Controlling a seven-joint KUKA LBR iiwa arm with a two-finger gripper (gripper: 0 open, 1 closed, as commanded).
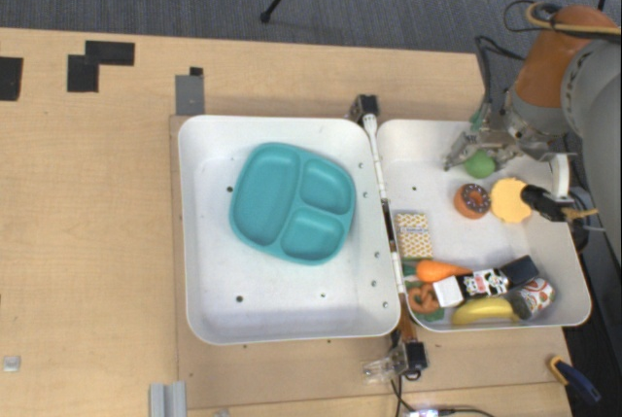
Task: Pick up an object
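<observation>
— Where was the gripper (478, 153)?

— At one o'clock in the frame, over the far end of the right bin (428, 153), its fingers spread around a green ball (478, 165) (contact could not be judged).

— And the rest?

— A brown doughnut (473, 200) and yellow disc (509, 200) lay just at six o'clock of the ball; a carrot (442, 269) and banana (483, 311) sat nearer. A teal divided plate (292, 201) rested in the left bin (209, 240).

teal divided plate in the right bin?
No, the teal divided plate lies in the left bin; the right bin holds the small objects.
</observation>
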